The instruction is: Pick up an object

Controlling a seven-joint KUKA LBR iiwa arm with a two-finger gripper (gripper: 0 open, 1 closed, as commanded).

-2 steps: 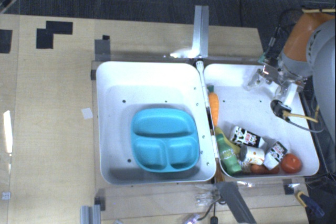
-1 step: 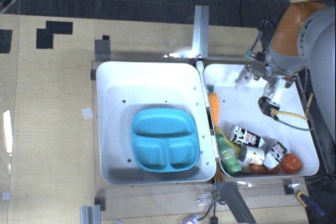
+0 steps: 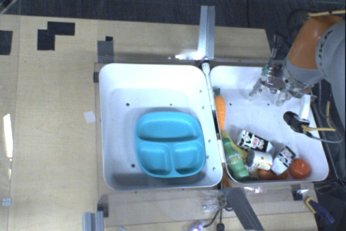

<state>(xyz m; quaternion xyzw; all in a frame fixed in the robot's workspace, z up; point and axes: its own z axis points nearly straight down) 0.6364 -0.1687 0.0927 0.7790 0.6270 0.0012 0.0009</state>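
wood bench held two white bins, gripper (image 3: 272, 89) hovered over the right bin (image 3: 240, 108) with fingers apart and nothing held, objects like the carrot (image 3: 219, 111) and tomato (image 3: 299, 169) lay lower down, so approach step, next needed descent onto one.

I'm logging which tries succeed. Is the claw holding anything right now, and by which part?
Nothing is held. The claw hangs over bare floor at the back of the right bin, apart from the carrot and the pile.
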